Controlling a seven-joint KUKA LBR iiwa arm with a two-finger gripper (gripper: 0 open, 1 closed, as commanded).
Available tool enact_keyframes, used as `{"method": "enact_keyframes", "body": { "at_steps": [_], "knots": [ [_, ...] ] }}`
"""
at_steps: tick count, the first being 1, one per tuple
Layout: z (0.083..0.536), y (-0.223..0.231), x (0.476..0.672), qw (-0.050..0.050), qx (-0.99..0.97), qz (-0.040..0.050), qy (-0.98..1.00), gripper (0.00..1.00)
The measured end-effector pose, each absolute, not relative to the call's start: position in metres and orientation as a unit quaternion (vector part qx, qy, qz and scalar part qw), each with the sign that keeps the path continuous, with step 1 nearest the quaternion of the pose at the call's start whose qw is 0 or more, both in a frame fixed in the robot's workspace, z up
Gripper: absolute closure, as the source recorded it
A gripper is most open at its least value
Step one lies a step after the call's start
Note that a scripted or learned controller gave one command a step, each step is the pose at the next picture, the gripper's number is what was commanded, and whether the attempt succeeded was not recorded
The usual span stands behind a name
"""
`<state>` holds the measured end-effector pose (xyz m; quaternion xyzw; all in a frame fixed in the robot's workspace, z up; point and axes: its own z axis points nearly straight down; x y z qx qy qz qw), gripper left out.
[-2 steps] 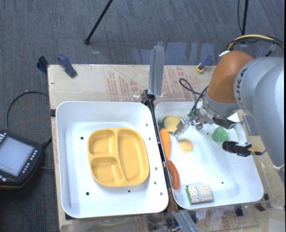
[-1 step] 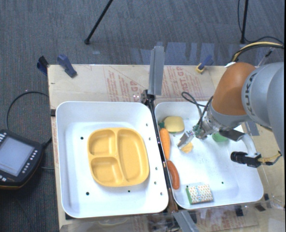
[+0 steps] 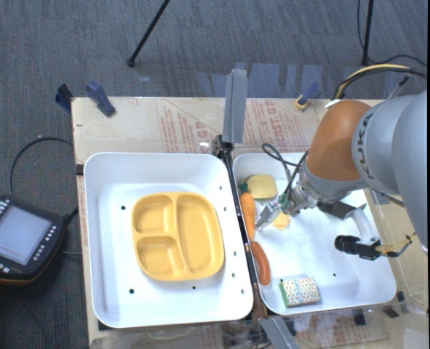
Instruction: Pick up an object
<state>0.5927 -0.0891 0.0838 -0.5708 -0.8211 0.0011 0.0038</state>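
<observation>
A grey KUKA arm with an orange band reaches in from the right of the frame over a wooden surface carrying two white bins. The left bin holds a yellow three-compartment plate at its centre. In the right bin, the end effector hangs low near the upper left corner, just above a small pale yellow piece; whether it is wide, narrow or holding anything cannot be told from here. A yellow rounded block lies just above it. An orange carrot and a red-orange sausage-shaped piece lie along the bin's left wall. A small patterned box sits at the bottom edge. A handheld control pendant rests on the floor, far left.
</observation>
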Motion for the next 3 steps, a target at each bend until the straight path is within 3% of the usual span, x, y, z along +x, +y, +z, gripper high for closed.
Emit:
{"method": "enact_keyframes", "body": {
  "at_steps": [1, 2, 3],
  "knots": [
    [0.151, -0.121, 0.58, 0.0, -0.54, 0.0, -0.842, 0.0],
    [0.083, -0.099, 0.582, 0.004, -0.497, 0.0009, -0.868, 0.0],
    [0.083, -0.103, 0.568, 0.004, -0.67, 0.0024, -0.742, 0.0]
  ]
}}
